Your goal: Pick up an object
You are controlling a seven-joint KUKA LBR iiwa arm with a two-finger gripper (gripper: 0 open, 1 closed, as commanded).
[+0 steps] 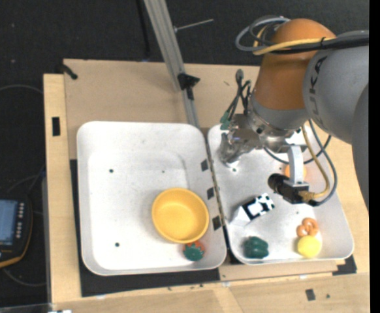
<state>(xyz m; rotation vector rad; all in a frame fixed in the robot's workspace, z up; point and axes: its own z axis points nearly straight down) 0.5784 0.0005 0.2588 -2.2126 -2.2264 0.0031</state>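
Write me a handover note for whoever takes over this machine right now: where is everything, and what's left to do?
Gripper: low over the upper left corner of the right bin; not seen holding anything.
Right bin: black-and-white block, green lump, yellow toy, orange piece, all lying along its lower part.
Left bin: yellow bowl, with a small green-and-red thing just below it.
Done: nothing lifted yet.
Left: grasp one object and raise it.
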